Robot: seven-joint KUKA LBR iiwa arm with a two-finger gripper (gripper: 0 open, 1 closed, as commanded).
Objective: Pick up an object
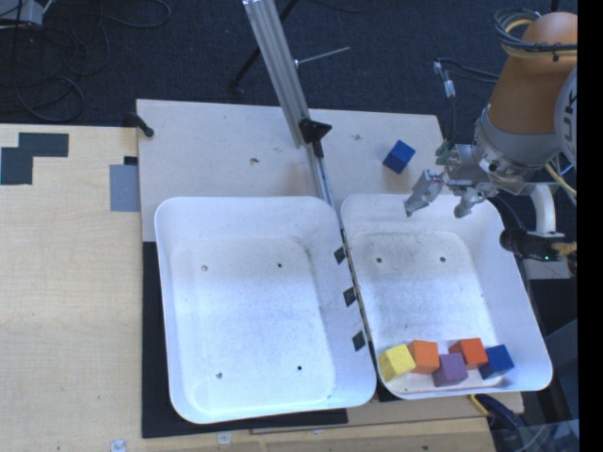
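Several small blocks lie along the near edge of the right bin (pixel 513 281): a yellow block (pixel 397 360), an orange block (pixel 425 355), a purple block (pixel 450 369), a red-orange block (pixel 469 351) and a blue block (pixel 497 359). Another blue cube (pixel 399 156) rests on the bench beyond the bins. My gripper (pixel 441 200) hangs above the far edge of the right bin, open, with nothing between its fingers. It is far from the blocks at the near edge.
The left bin (pixel 179 281) stands beside the right one. A slanted metal rail (pixel 283 73) rises from the divider between the bins toward the back. Wooden boards lie to the left of the bench.
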